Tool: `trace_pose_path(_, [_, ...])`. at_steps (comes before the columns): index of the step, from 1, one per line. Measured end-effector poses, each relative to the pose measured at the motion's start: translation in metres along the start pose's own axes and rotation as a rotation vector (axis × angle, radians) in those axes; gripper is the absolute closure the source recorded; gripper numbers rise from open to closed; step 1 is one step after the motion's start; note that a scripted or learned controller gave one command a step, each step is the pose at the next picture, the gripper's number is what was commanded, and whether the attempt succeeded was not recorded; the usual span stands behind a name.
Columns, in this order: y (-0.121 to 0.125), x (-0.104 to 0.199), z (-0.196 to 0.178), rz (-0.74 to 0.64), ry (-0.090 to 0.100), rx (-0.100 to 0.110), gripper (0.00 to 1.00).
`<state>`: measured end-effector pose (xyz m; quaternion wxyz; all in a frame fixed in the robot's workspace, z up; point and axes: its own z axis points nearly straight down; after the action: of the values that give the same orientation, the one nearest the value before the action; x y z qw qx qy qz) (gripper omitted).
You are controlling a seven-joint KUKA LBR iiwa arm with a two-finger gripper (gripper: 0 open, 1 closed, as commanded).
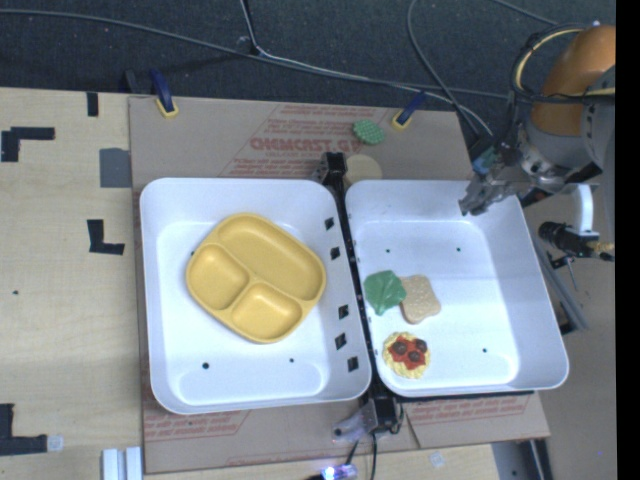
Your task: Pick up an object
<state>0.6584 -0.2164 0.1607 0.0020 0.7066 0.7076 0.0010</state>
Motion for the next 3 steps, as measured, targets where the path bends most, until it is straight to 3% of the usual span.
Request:
trace_pose_path(1, [-0.001,0.002,-0.064,0.0,0.0,0.0,1.0])
trace_pose_path(2, [0.0,0.003,-0.072,0.0,0.001,0.004,1.0])
trace_pose_path(3, [-0.019,0.055,-0.081,-0.003,0.002,0.005,1.0])
